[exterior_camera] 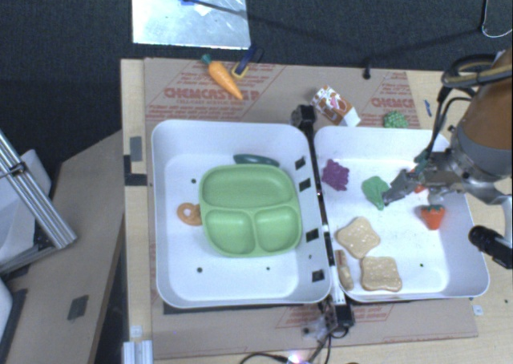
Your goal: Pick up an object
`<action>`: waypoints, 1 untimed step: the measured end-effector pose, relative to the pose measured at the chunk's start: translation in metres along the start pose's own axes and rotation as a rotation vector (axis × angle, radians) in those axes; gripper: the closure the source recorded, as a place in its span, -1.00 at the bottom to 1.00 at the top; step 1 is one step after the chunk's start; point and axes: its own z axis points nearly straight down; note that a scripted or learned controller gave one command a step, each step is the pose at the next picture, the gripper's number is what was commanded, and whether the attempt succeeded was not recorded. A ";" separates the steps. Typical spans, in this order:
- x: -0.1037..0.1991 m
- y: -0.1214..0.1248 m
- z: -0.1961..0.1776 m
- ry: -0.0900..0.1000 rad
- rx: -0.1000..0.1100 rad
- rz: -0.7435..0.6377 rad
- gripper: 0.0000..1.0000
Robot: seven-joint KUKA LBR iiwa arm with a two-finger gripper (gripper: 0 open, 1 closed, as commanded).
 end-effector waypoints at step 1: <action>0.000 0.002 -0.004 -0.001 -0.009 -0.002 -1.00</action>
